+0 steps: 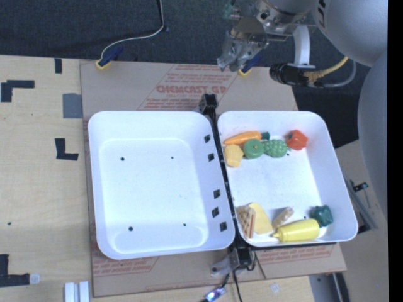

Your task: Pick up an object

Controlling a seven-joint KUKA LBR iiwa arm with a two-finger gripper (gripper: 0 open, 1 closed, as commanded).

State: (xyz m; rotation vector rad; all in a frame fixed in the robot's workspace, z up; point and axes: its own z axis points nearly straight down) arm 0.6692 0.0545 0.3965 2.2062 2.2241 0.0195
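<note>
While the gripper hangs high beyond the far rim of the right bin, nothing sits between its fingers; whether they are spread or closed I cannot tell. Candidate objects lie in that bin: carrot and tomato at the far wall, yellow bottle at the near wall. Judgement: target the tomato, which stands apart from its neighbours, and descend vertically.

Robot lab or test bench. Grey industrial arm hangs over two white bins clipped together on a cardboard sheet, on a wooden bench with black tape marks. Loose cables, dark carpet behind, plastic toy food as test items.
</note>
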